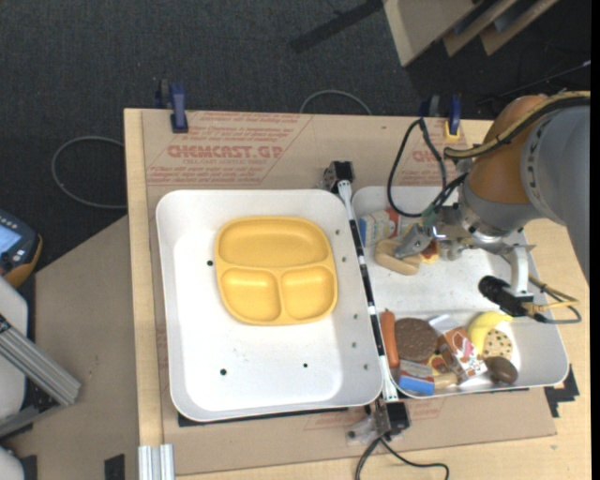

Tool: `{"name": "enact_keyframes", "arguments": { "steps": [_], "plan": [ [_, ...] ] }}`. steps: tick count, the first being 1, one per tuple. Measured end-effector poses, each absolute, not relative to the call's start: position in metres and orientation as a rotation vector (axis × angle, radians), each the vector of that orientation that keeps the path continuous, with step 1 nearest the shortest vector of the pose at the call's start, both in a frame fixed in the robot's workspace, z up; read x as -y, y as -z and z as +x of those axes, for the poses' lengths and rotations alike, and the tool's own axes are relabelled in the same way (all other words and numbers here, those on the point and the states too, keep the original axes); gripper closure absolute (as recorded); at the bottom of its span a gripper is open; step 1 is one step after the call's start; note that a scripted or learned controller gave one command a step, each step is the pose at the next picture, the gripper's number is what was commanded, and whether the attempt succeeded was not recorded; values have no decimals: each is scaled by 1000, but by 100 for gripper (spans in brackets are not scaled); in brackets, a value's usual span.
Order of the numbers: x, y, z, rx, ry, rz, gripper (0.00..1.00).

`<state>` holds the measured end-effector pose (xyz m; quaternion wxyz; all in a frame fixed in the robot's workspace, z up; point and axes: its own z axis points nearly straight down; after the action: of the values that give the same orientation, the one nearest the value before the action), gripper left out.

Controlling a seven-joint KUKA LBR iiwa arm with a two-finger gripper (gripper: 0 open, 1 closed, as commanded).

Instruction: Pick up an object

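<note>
Right bin (553, 361) toys crowd together indistinctly; end effector (412, 246) fingers unclear.

The floor (84, 66) is dark grey carpet. A thin wire (89, 173) lies on it in a loop at the left. The bench (234, 150) is light brown board with red letters on it. Two blue clamps (175, 101) grip its far edge. Pale wooden furniture (469, 28) stands at the top right. A silver metal bar (37, 361) sits at the bottom left.
</note>
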<state>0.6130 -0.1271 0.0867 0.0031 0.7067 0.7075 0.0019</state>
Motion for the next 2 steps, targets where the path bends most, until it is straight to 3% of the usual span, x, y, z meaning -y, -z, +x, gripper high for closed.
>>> {"name": "enact_keyframes", "arguments": {
  "steps": [1,2],
  "plan": [
    [104,-86,663,-2223,0,2218,0],
    [133,-85,666,-2224,2,2223,0]
  ]
}}
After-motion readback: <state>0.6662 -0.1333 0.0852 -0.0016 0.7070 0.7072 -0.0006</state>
